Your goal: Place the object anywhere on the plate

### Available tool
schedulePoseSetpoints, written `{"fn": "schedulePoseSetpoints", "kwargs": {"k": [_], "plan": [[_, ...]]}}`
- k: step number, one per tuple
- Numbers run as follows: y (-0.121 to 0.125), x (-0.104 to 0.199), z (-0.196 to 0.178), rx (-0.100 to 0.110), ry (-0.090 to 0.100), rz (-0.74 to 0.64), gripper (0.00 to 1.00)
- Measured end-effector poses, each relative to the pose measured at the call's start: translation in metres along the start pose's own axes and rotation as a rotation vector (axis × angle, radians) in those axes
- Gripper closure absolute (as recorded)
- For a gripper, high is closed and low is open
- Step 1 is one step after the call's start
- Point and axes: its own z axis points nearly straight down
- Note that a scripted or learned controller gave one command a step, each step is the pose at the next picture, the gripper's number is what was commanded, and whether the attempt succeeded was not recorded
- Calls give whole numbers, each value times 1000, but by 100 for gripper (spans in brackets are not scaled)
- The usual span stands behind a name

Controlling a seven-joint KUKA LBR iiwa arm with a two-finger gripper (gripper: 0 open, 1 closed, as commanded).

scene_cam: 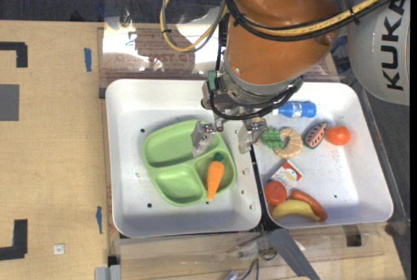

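Hung low over the seam between the two white bins: the pincer, fingers spread wide with nothing between them. Left finger over the rim of the green plate, right finger above the inner edge of the right bin. Above it, much of the upper middle covered by the orange band of the arm, with yellow and black cables looped off to the left.

Sat in the left bin: the plate, a three-part divided tray, turned at a slant. Lay in its lower right compartment: the carrot, orange with a green top, pointed end toward the bottom edge, touching the divider beside it. Well clear of the fingers above.

Scattered across the right bin: a blue bottle near the top, partly under the arm; a green leafy piece touching a round tan cookie-like item; a watermelon slice just beside an orange ball. Lower down: a small white-and-red packet, a red tomato, a banana and a red sausage-shaped thing, the last three crowded together at the bin's near left corner.

Under both bins: a pale wooden worktop with black corner marks and blue tape tabs.
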Motion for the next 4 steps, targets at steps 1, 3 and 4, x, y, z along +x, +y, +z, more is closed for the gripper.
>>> {"fn": "schedulePoseSetpoints", "kwargs": {"k": [1, 3, 4], "plan": [[0, 0, 0, 0, 0, 0, 0], [0, 0, 0, 0, 0, 0, 0], [0, 0, 0, 0, 0, 0, 0]]}}
